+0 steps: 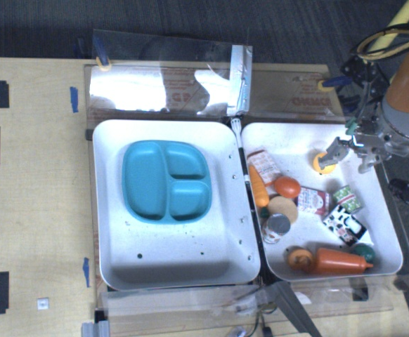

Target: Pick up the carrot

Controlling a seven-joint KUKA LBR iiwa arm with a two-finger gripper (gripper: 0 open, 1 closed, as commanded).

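Carrot [339, 260] lies along the near edge of the right bin [391, 220], lengthwise, with its green top pointing right and its other end touching a small orange fruit [299, 258]. A slimmer orange piece [258, 186], also carrot-like, lies against the bin's left wall, running from far to near. Beside it sit a red tomato [287, 187], a tan ball [283, 208] and a grey disc [278, 225], all packed close together. A red-and-white packet [263, 163] lies just behind the slim piece, and another packet [311, 201] lies right of the tomato. A green-and-white carton [346, 199] and a black-and-white carton [343, 223] lie towards the bin's right side, the second just behind the carrot. Gripper [353, 153] hangs over the far right part of this bin, well apart from the carrot, on the arm [405, 93] that comes in from the right. Its two fingers [339, 148] stand spread apart, with nothing between them. The left finger is just beside a small yellow thing [324, 162] on the bin floor; whether they touch I cannot tell. The left bin [113, 188] holds a blue divided plate [166, 180], set a little towards the far side. Behind both bins stands a clear sheet [162, 83] that catches glare.
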